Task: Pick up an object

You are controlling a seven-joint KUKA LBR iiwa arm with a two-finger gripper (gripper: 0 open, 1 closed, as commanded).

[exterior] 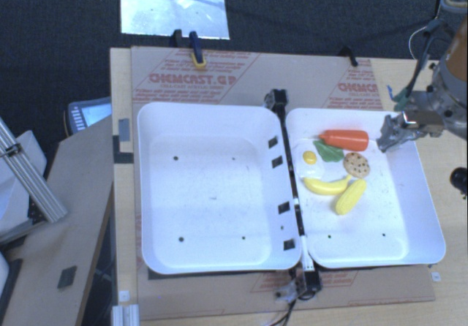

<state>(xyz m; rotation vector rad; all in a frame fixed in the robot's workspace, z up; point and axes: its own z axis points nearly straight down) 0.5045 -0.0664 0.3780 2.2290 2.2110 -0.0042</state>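
Five small toy foods sit bunched in the right bin (409,237), toward its far-left part, and the left bin (212,244) beside it holds nothing I can make out. Nearest me lies a yellow corn cob (350,196), tilted, its top end touching a banana (326,186) that curves flat on the floor. Just behind those are a round speckled cookie (356,165) and what looks like a fried egg (311,159). Farthest back, a carrot (344,139) lies crosswise with its green top (328,151) drooping toward the egg. All look like light, hard, smooth plastic, likely to slip or roll if pinched off-centre. The corn's middle, taken across its width, seems the surest hold; the egg and cookie look too flat. The gripper (387,136) hovers just right of the carrot's tip; I cannot tell how its tips stand.
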